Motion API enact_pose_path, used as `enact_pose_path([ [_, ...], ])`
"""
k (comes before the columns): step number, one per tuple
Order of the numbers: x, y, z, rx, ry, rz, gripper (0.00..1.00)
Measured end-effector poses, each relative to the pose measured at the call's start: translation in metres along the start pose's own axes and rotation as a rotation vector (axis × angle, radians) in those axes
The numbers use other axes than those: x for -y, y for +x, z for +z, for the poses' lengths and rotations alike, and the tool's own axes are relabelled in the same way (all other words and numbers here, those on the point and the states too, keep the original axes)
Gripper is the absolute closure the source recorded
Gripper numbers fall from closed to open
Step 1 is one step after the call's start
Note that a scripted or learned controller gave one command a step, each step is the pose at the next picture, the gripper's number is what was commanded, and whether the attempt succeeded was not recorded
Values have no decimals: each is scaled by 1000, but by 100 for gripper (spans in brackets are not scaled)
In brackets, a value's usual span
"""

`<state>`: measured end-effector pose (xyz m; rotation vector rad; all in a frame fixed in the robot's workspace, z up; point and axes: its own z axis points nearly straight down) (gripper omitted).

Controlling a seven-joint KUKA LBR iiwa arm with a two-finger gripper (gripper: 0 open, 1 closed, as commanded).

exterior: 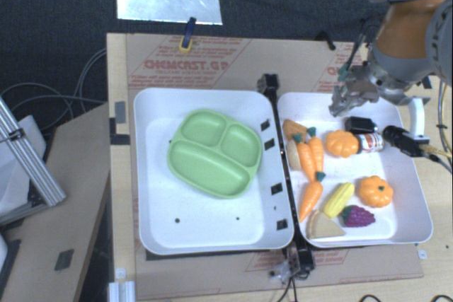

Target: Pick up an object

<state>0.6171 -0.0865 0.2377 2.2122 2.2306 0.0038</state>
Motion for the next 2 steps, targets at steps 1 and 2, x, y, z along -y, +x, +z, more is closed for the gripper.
enact_pose_path([
  [1, 39, 48, 1, 0, 3, 0, 100],
  [2, 75, 76, 11, 0, 4, 1, 100],
])
